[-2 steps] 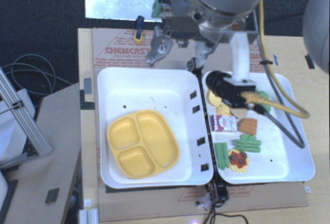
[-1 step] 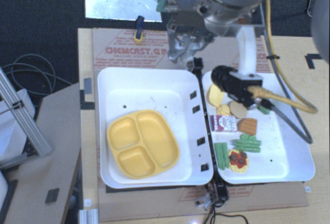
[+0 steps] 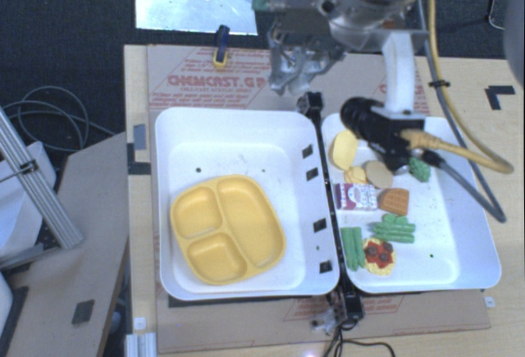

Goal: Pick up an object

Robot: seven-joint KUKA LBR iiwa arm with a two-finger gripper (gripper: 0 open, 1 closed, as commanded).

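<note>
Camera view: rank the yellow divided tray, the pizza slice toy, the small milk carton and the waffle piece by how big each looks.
1. Yellow divided tray, by far the largest.
2. Pizza slice toy and small milk carton look about alike; I won't rank them.
3. Waffle piece, slightly smaller.

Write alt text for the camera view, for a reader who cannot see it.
The arm's gripper hangs above the bench behind two white bins, holding nothing visible. The left bin holds a yellow divided tray; the right bin holds small toy foods, among them green beans and a pizza slice.
</note>
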